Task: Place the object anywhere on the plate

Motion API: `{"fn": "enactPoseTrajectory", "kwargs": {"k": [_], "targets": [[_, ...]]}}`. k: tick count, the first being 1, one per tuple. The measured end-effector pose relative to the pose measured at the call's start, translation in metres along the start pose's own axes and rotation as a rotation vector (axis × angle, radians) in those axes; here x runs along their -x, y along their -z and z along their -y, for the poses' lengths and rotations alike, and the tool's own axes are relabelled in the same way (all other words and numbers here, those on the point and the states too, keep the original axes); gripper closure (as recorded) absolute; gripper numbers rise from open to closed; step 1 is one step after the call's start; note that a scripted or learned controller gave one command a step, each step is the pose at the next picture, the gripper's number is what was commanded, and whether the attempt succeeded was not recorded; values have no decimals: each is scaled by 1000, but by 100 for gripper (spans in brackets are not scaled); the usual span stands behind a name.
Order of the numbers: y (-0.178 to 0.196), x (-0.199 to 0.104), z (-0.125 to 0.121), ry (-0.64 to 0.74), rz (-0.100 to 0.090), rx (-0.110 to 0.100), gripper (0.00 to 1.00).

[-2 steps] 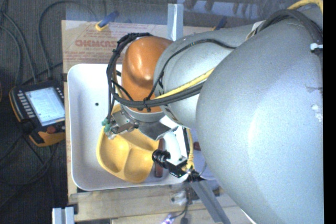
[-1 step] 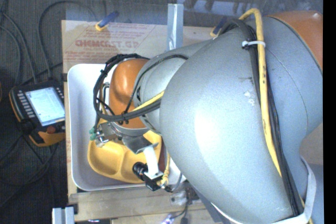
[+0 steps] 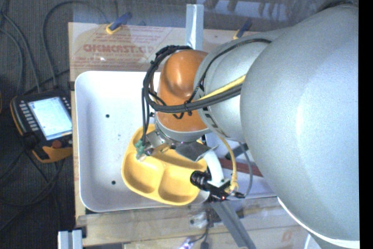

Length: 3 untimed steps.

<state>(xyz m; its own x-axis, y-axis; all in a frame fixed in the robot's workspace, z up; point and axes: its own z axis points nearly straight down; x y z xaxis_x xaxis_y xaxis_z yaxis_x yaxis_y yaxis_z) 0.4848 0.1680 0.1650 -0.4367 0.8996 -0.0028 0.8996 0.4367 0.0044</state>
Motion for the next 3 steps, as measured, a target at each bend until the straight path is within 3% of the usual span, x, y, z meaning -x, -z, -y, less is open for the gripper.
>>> {"fn": "enactPoseTrajectory", "kwargs": {"k": [1,2,3], "targets": [[-57,-47,-28,-104,5,17,100],[54,-46,-32,-195,3,-8,100],[-49,-52,-33,-136,-3,12,100]]}}
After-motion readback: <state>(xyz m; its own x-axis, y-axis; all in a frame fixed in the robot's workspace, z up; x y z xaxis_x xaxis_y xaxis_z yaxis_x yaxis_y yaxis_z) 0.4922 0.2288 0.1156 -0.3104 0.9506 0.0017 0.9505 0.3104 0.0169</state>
